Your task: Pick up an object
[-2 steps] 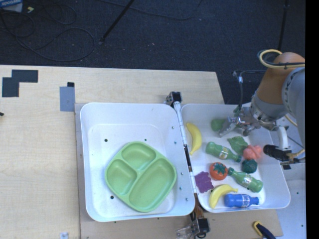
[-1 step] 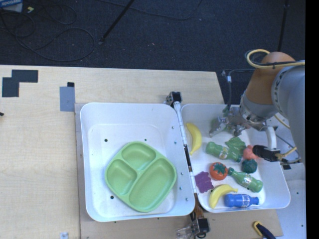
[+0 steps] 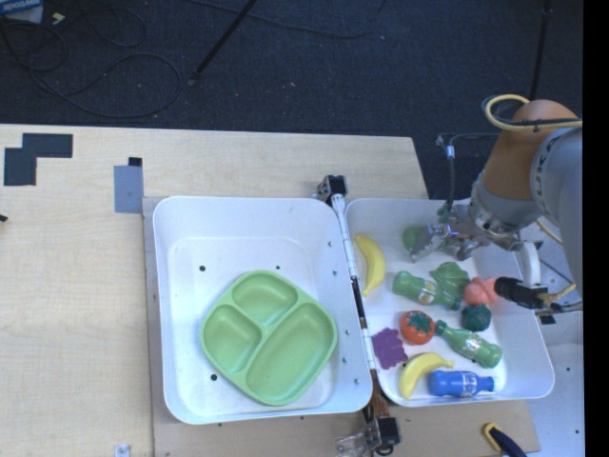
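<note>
The pincer (image 3: 449,239) hangs low over the back of the right bin (image 3: 544,374), its metal fingers splayed apart with nothing between them, and a small green toy (image 3: 416,237) lies just to its left, close to one fingertip. No object has been lifted yet; every candidate sits in this bin. Just in front of the pincer lie a leafy green vegetable (image 3: 450,278) and a green bottle (image 3: 416,287) crowded together, with a pink toy (image 3: 481,290) and a dark teal lump (image 3: 477,318) beside them. Farther forward are a tomato (image 3: 416,326), a second green bottle (image 3: 472,345), a purple piece (image 3: 388,347), a banana (image 3: 420,369) and a blue bottle (image 3: 459,383); another banana (image 3: 371,262) rests along the dividing wall. To do this well, I would aim for the small green toy, centre the fingers astride it, and descend straight before closing, since the clustered things ahead invite a glancing, failed grip. The left bin (image 3: 171,255) carries a green divided plate (image 3: 269,337) on the tabletop (image 3: 67,303).
</note>
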`<state>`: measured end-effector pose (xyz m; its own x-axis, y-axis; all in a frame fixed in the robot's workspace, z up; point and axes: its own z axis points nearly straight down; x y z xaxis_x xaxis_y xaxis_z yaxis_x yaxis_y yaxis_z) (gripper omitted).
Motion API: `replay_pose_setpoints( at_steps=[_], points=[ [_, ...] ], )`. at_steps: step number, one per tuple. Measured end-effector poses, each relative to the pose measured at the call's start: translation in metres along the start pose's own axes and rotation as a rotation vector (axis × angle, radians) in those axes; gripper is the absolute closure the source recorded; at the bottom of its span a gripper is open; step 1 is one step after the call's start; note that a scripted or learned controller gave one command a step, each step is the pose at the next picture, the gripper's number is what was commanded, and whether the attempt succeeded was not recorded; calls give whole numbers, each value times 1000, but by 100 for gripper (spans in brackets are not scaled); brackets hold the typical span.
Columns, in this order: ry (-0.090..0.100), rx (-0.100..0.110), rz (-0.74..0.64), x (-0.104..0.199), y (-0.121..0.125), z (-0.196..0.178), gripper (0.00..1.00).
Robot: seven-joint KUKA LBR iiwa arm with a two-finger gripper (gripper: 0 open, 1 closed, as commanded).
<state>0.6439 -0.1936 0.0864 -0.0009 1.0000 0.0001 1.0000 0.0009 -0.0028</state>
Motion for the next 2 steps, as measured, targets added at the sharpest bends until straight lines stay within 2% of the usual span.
replay_pose_setpoints(
  at_steps=[1,2],
  points=[
    [2,0,-1,40,0,0,0],
    [0,0,0,43,0,-1,0]
  ],
)
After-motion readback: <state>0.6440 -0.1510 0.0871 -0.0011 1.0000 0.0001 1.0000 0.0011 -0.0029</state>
